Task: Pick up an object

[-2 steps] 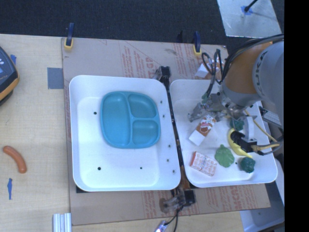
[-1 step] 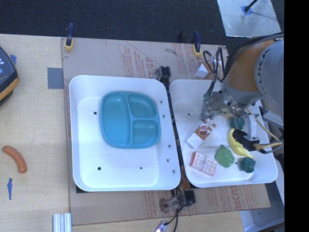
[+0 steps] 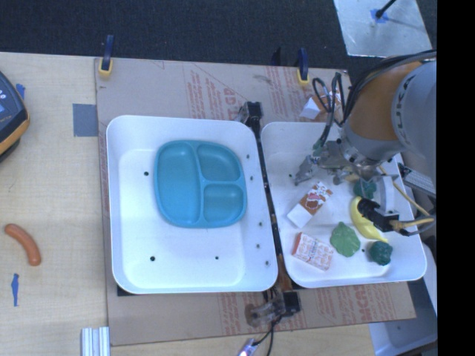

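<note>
My gripper [image 3: 320,170] hangs over the upper part of the right bin [image 3: 280,199], open, with nothing between its fingers. Just below it lies a small red-and-white snack packet [image 3: 315,199]. A second, flat red-and-white packet [image 3: 312,251] rests near the bin's front. To the right sit a light green lump [image 3: 344,239], a yellow banana [image 3: 365,219], a dark green broccoli piece [image 3: 380,253] and a teal item [image 3: 364,189] partly hidden by the arm.
The left bin [image 3: 126,199] holds a blue divided plate [image 3: 200,182]. An orange sausage toy [image 3: 24,243] lies on the bench at far left. A dark device [image 3: 9,117] sits at the left edge. Cables [image 3: 401,199] trail along the arm's right side.
</note>
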